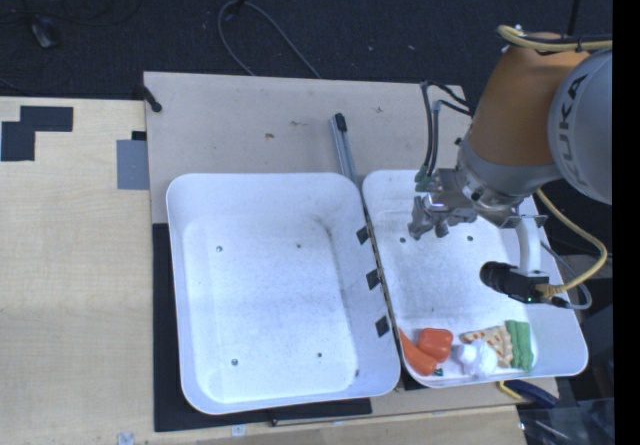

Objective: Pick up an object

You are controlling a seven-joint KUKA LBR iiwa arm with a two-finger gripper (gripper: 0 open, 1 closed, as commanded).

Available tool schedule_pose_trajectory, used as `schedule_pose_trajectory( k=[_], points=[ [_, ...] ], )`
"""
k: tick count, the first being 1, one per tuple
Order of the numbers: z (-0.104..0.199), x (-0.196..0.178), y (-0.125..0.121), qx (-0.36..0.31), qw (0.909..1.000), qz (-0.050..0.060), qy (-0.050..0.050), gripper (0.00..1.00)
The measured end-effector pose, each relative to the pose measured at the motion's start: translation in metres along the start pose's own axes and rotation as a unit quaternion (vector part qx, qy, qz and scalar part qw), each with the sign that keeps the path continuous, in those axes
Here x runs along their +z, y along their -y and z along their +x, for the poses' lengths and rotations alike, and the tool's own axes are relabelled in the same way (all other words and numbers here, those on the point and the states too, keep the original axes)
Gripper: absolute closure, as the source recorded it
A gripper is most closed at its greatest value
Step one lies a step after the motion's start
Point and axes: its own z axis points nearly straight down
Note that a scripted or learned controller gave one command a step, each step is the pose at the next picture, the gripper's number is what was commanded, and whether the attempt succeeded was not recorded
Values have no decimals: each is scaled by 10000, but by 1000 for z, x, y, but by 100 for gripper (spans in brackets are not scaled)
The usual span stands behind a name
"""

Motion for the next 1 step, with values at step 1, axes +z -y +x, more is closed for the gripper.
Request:
schedule_pose_trajectory(
  k=[1],
  points=[
    [52, 2, 14, -7, 10000, 3, -3, 100]
  ],
)
